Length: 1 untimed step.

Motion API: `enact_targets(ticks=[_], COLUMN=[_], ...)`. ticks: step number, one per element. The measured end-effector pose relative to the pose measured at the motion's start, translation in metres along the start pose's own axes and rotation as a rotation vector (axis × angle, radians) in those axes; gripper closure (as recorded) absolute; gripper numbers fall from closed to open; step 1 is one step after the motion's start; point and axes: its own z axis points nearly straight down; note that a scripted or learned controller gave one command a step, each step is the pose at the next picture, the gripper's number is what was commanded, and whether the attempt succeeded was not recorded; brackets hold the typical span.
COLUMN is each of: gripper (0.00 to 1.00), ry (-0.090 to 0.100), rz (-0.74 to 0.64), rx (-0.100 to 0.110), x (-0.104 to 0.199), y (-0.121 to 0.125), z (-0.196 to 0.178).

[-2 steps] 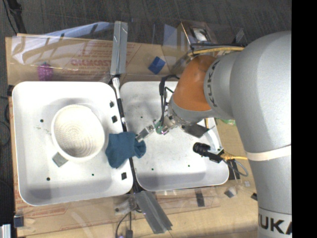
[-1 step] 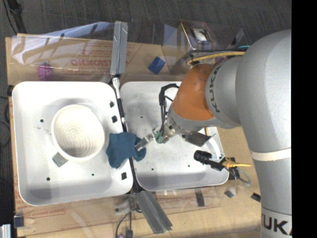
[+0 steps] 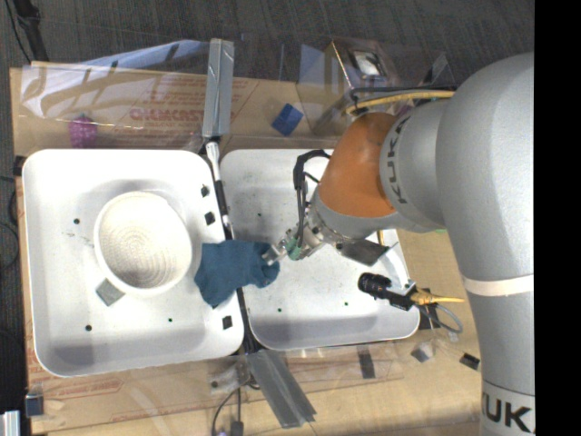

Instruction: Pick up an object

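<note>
Your claw [image 3: 283, 249] sits low in the right bin [image 3: 318, 321], at the right edge of the blue cloth [image 3: 231, 272] — whether it is spread or pinching, you cannot tell from here. The cloth is draped over the divider between the bins, partly in the left bin [image 3: 54, 334] beside the white bowl [image 3: 141, 241]. Catch a thick fold, then lift straight up so it clears the rim.

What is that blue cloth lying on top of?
The blue cloth drapes over the divider where the left bin and right bin meet. The rims beneath it are covered, so anything under it stays hidden.
</note>
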Motion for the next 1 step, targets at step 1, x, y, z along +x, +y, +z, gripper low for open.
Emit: enact_targets(ticks=[1], gripper=[0.00], ry=[0.000], rz=[0.000], rx=[0.000], x=[-0.0001], y=[-0.0001], z=[0.0000])
